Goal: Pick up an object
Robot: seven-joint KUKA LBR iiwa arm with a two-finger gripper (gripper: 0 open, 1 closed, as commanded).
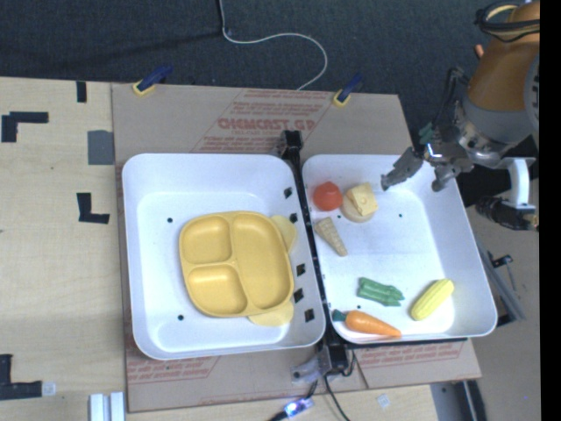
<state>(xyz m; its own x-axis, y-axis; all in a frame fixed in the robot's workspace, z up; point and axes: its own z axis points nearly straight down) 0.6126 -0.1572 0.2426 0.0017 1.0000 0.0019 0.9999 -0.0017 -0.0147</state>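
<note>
Gripper above right bin's far edge, fingers spread wide, nothing between; tomato nearby.

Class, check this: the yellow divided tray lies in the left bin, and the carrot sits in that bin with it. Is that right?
Not quite. The camera view shows the yellow divided tray in the left bin, but the carrot lies in the right bin, near its front edge.

A dark blue-grey carpeted floor lies at twelve o'clock, crossed by a thin white cable; the light wooden benchtop spans nine o'clock.
</note>
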